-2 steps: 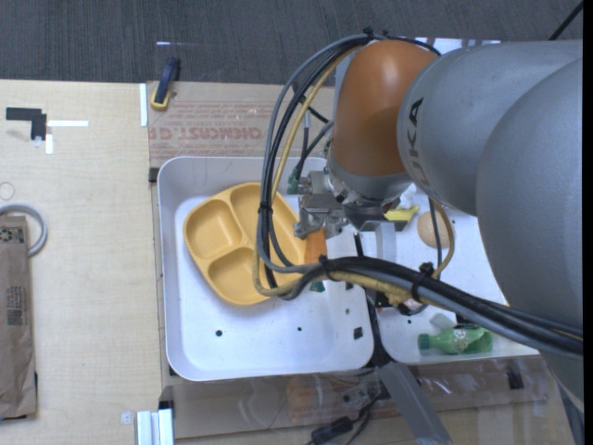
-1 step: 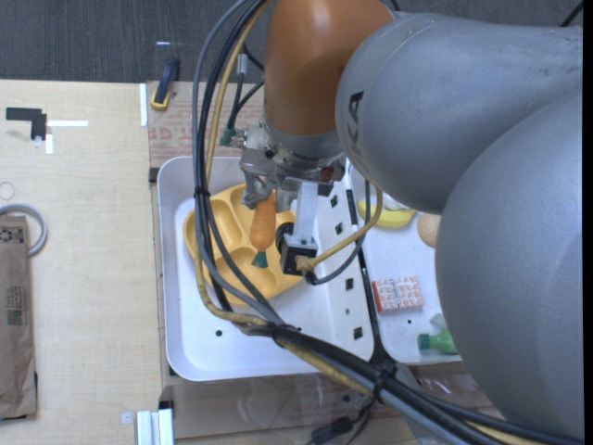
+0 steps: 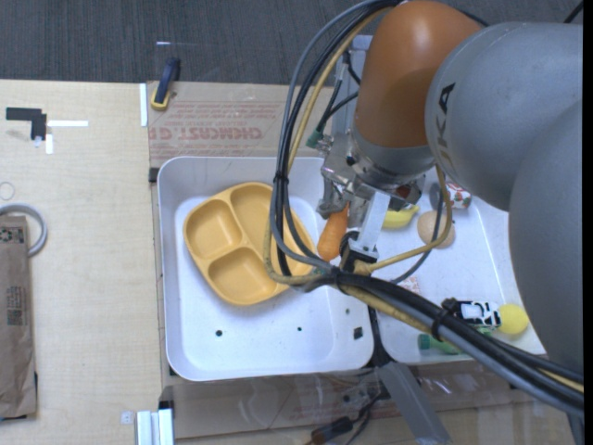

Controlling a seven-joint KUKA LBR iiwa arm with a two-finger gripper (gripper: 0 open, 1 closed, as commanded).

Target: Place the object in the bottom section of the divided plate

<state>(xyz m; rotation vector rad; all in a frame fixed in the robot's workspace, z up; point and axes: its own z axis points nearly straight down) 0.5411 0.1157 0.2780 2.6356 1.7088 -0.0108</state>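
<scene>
Two white bins side by side on a bench. Left bin [image 3: 185, 341] in the middle of the frame, with a yellow divided plate [image 3: 243, 241] inside, toward its upper part. Three sections in the plate, all bare. A few small dark specks on the bin floor below the plate.

Big grey arm [image 3: 519, 109] with an orange band coming in from the right, filling the upper right of the frame. Black and yellow cables looping down from the arm, across the plate's right edge and off to the lower right.

Gripper [image 3: 345, 222] hanging over the right edge of the plate, near the wall between the two bins. An orange carrot [image 3: 332, 233] between its fingers, pointing down, clamped from both sides. Not in any section of the plate, up in the air just beside its right rim.

Right bin [image 3: 491, 267] partly hidden by the arm. Inside: a yellow thing [image 3: 400, 218] like a banana, a pale round thing [image 3: 435, 230], a yellow ball [image 3: 512, 319], a small black and white toy [image 3: 474, 311], and a green bit [image 3: 435, 344] near the bottom.

Brown cardboard [image 3: 222, 119] above the bins.
</scene>
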